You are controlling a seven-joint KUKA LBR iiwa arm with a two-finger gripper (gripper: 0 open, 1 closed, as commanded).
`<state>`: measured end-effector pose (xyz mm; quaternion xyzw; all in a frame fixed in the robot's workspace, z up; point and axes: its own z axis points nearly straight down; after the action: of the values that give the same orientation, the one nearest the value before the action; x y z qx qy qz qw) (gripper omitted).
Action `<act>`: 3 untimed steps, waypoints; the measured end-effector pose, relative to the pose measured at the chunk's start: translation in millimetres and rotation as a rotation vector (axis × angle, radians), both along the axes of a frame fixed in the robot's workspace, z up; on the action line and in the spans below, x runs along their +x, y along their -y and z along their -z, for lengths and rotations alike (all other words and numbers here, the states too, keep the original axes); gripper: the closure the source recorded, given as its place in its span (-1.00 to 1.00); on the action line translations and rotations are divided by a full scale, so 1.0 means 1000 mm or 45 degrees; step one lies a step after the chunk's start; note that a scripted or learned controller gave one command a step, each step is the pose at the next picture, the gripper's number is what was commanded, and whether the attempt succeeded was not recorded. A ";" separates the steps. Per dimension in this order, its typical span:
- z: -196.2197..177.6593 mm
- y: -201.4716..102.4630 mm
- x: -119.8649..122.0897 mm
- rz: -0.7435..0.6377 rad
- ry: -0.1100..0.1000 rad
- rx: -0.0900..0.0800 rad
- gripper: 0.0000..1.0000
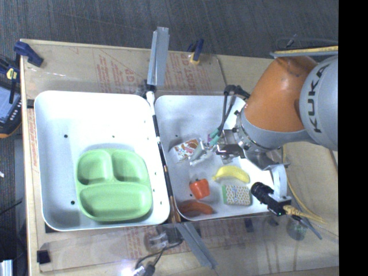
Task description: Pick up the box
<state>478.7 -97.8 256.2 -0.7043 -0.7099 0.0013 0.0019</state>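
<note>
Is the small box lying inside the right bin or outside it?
Inside: the box lies flat on the right bin's floor, below the banana.

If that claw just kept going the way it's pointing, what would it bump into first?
Probably the small red-and-white packet: the gripper points left across the right bin and its tip is already beside it. Depth is hard to judge from above, so it might meet the bin floor instead.

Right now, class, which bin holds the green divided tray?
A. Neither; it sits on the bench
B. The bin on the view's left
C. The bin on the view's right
B: the green divided tray lies in the left bin, apart from the banana.
</note>
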 end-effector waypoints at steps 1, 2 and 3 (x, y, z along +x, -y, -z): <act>-0.004 0.089 0.007 -0.027 0.005 -0.002 -1.00; 0.029 0.112 0.065 -0.278 0.004 -0.002 -1.00; 0.030 0.113 0.114 -0.371 0.005 -0.001 -1.00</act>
<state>592.3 -210.8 226.4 -0.5939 -0.8046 0.0005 -0.0001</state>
